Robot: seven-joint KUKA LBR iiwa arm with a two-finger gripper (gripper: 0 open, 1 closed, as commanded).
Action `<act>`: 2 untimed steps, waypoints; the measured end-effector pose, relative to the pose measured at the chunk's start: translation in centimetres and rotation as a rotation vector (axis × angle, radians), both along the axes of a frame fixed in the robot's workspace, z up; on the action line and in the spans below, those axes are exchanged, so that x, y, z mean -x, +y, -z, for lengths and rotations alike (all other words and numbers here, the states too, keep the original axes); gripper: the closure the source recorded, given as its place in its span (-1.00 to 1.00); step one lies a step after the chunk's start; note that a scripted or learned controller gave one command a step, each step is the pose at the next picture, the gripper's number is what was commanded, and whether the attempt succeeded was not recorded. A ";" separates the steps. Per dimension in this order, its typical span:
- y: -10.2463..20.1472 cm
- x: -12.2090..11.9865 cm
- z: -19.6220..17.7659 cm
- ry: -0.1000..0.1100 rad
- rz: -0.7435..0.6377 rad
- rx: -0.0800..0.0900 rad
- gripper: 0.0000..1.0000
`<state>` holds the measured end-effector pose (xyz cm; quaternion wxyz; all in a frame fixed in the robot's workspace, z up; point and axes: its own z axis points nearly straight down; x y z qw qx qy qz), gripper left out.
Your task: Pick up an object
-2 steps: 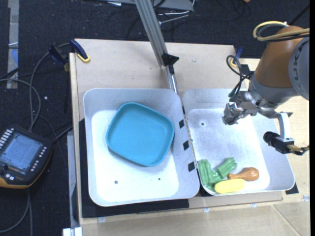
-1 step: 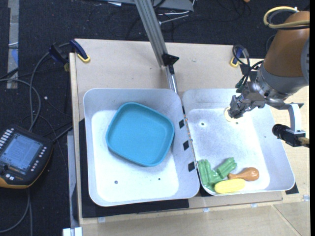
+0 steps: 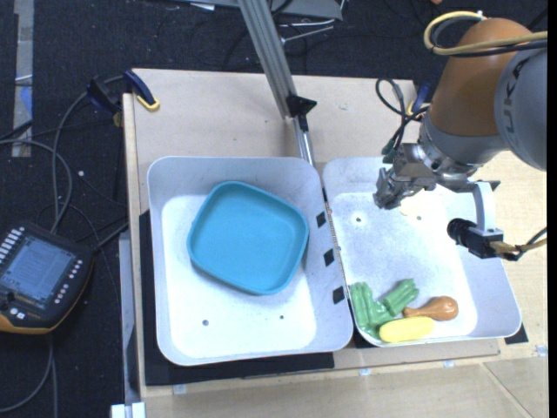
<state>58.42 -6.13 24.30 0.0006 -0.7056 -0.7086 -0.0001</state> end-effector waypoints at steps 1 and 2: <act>6.0 -0.6 -0.2 0.000 0.001 0.000 1.00; 11.6 -0.5 1.1 0.000 -0.001 0.000 1.00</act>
